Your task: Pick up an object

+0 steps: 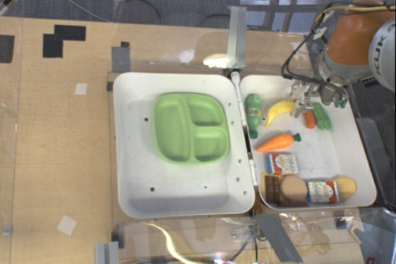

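My gripper (304,106) hangs low over the back of the right bin (346,161), under the arm's orange band. It sits just right of a yellow banana (278,111) and just left of a small orange piece (309,120) and a green piece (322,116). I see nothing clearly held. A green bottle (252,109) lies along the bin's left wall. An orange carrot (276,143) with a green top lies in the middle. Toward the front are a small blue and orange box (283,163), a brown block (286,190) and a labelled yellow bottle (323,190).
The left bin (133,151) holds a green divided plate (190,127). A metal divider (243,133) runs between the two bins. Cables hang around the wrist at the back right. The bare wooden bench (55,133) stretches to the left.
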You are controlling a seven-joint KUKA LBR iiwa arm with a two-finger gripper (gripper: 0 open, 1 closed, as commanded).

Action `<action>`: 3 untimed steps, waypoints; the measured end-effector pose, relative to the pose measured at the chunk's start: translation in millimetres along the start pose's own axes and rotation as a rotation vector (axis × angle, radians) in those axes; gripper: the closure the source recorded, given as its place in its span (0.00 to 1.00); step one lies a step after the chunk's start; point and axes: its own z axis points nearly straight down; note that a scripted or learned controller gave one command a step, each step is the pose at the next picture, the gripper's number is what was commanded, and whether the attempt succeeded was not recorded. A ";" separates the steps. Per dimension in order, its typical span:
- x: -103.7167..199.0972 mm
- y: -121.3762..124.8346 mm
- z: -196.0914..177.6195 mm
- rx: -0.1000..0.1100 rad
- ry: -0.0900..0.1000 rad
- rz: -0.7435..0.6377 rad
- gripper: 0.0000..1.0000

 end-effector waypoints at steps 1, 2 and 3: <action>8.7 -21.0 -150.6 0.002 -0.004 0.085 1.00; 46.9 -38.9 -90.9 -0.005 0.017 -0.231 1.00; 46.6 -38.2 -90.9 -0.006 0.017 -0.231 0.00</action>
